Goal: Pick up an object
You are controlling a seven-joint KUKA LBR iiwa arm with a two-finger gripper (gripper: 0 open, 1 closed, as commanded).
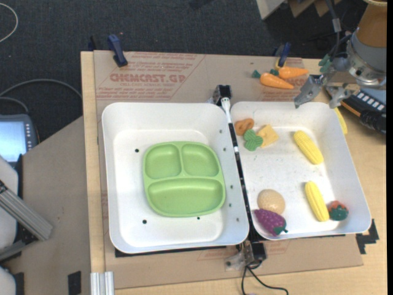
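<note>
Gripper (pixel 320 90) hangs spread and empty over the right bin's (pixel 356 183) far rim — corn (pixel 307 147) lies nearest, inside it. Risk, I'd say: descending here, a finger strikes the rim, or the rounded cob rolls free.

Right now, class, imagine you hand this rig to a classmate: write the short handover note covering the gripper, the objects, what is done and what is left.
Gripper: above the far rim of the right bin, holding nothing.
Right bin: two corn cobs, grapes, egg, broccoli, cheese piece, strawberry.
Left bin: green divided plate.
Carrots lie outside on the board.
Done: nothing picked.
Left: descend, grasp one object, lift.
</note>
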